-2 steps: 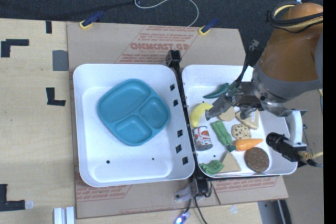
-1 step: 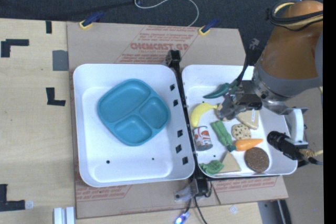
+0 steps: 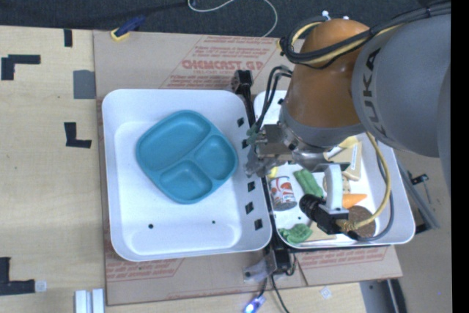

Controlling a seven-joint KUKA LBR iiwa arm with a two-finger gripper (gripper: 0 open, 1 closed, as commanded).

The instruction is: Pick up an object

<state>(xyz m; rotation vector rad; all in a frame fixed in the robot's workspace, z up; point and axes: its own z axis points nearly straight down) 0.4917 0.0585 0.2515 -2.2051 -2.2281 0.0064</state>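
Note:
A blue divided plate [image 3: 186, 155] lies in the left white bin [image 3: 139, 231]. The right bin [image 3: 396, 234] holds several small items: a red and white can [image 3: 282, 192], a green leafy piece [image 3: 297, 234], a green stick [image 3: 309, 182], an orange piece [image 3: 354, 199], a brown round thing [image 3: 360, 220] and a cream strip [image 3: 355, 160]. My arm, with its orange band [image 3: 326, 77], hangs over the right bin and covers much of it. The gripper [image 3: 265, 157] sits low at the bin's left wall, above the can. Its fingertips are hidden under the wrist.
Both bins rest on a cardboard sheet [image 3: 212, 59] on the wooden bench. A black clamp [image 3: 242, 81] stands at the bins' far join. A white cable [image 3: 220, 7] and a blue and yellow clip [image 3: 128, 27] lie beyond the cardboard.

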